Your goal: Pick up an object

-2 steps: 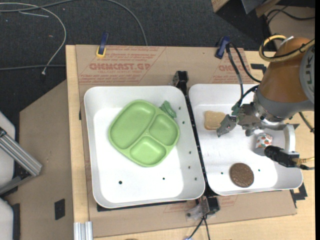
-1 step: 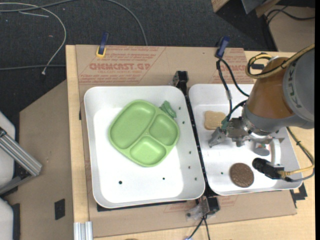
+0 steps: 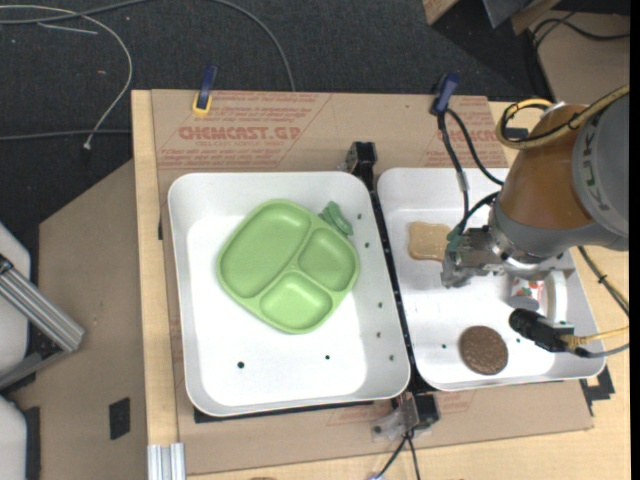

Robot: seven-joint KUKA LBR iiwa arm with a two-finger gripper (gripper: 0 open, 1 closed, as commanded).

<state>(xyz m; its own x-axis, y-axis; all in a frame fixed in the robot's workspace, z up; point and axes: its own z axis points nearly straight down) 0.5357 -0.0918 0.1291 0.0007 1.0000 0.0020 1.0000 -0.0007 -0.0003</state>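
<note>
Camera view, from above the bench: the grey-and-orange arm [image 3: 545, 188] reaches in over the right-hand bin [image 3: 440, 313], its gripper [image 3: 462, 263] low over the middle of that bin. A tan slice [image 3: 428, 240], perhaps bread, lies just beside the gripper toward the bin's far left corner; from this angle the two may be touching, but the slant does not settle it. Whether the gripper is spread or pressed together cannot be told either, as the wrist hides its working end. A brown disc [image 3: 484, 349] lies flat near the near edge of the same bin, apart from the gripper.

In the left-hand bin [image 3: 260, 368] a green divided plate [image 3: 288, 264] sits near the middle, with a small green item [image 3: 337, 218] touching its far right rim.

The pick appears not yet made: nothing is seen lifted, and every item lies on a bin floor. The tan slice looks the likeliest target, being closest. What seems left is to close on it, if that is not already done, and to raise it clear of the bin.
</note>
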